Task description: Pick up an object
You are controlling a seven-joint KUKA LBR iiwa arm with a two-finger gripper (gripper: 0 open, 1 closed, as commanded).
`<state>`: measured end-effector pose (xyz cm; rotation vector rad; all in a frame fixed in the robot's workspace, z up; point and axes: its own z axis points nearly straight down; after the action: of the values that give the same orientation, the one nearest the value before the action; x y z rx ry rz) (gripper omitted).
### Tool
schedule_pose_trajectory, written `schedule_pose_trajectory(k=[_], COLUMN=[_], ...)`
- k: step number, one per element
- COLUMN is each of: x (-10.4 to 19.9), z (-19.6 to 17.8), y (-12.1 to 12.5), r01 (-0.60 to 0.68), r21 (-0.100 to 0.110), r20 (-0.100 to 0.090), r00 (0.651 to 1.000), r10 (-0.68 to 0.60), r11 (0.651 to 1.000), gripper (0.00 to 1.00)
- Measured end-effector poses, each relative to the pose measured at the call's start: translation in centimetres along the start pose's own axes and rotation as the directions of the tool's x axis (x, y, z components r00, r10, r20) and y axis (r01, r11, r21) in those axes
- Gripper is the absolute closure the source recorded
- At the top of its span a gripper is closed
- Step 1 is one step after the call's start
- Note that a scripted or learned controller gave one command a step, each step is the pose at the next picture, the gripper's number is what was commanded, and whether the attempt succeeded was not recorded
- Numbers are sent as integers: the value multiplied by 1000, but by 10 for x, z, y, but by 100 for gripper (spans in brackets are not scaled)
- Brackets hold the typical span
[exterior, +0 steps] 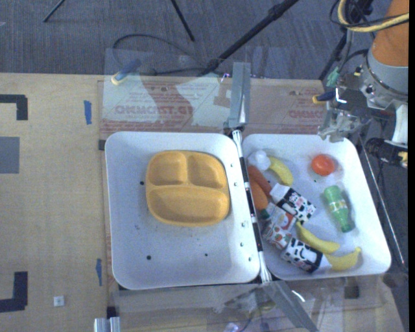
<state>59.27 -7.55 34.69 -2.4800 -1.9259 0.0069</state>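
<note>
Right bin (375,214): tomato (323,164) just below gripper (335,133).

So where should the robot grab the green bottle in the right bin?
Probably around its middle, coming straight down from above. The green bottle lies on its side, cap end toward the orange ball, so its long round body faces up. Fingers closing across that narrow width should fit. The sides look free; the nearest banana lies apart from it.

Robotics lab: bench-mounted bins (123,259), cables (353,16)
</note>
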Motion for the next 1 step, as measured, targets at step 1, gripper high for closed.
schedule_pose_trajectory(k=[1], x=[0], z=[0], y=[0], r01=[0], r21=[0], r20=[0], r00=[1000], r10=[0], r11=[1000], gripper=[0])
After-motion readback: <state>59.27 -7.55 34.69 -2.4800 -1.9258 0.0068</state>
